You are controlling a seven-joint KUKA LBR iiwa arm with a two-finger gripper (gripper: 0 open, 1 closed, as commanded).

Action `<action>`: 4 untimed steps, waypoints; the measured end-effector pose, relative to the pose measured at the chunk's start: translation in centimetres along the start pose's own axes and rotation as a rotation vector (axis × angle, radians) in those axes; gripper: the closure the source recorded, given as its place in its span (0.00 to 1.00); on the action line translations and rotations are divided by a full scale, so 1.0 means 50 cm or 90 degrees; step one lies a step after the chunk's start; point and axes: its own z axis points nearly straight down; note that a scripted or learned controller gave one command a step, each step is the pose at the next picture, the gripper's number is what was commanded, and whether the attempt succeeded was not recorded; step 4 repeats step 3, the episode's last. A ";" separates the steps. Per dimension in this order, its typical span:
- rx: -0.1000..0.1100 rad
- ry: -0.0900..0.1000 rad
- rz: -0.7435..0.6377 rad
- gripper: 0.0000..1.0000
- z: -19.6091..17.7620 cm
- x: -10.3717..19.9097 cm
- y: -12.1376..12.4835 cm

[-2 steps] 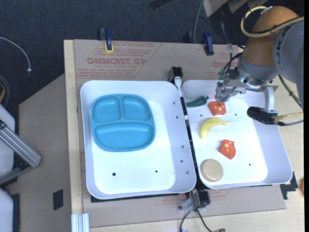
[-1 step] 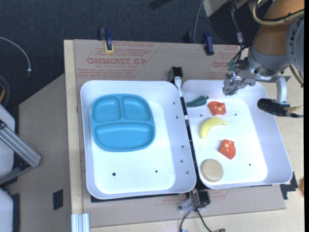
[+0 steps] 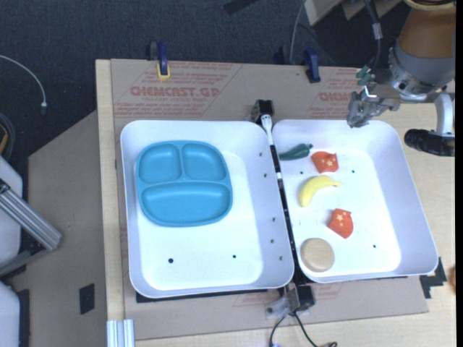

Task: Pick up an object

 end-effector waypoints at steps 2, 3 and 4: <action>0.007 0.002 -0.002 1.00 -0.004 0.212 -0.033; 0.009 0.003 -0.003 1.00 0.035 0.318 -0.028; 0.009 0.003 -0.003 1.00 0.035 0.318 -0.028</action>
